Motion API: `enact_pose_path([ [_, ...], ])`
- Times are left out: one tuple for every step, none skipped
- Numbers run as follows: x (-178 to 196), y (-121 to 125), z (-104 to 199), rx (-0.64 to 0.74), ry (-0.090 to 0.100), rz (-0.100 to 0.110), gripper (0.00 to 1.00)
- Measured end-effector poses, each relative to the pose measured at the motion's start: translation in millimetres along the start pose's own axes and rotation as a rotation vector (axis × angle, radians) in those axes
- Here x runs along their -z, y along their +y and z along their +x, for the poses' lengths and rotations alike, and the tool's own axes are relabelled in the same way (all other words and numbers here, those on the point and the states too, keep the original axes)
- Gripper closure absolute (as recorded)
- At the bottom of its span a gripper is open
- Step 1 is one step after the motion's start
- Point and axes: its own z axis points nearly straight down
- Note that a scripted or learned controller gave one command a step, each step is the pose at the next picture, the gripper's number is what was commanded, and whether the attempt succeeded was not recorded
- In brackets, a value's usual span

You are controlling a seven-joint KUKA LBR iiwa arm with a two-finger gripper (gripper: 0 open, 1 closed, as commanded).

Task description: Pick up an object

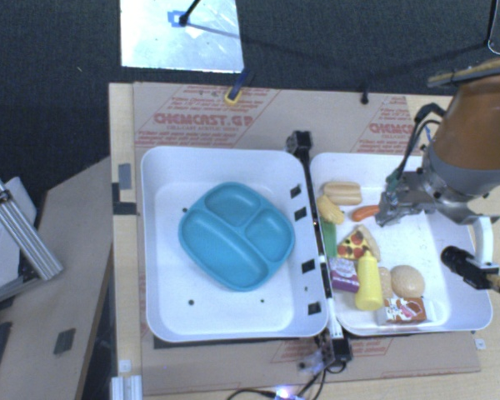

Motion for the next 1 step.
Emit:
enact_pose_path([
  [-19.6,-3.2,5.9,-0.004,-0.001,-0.001,1.00],
])
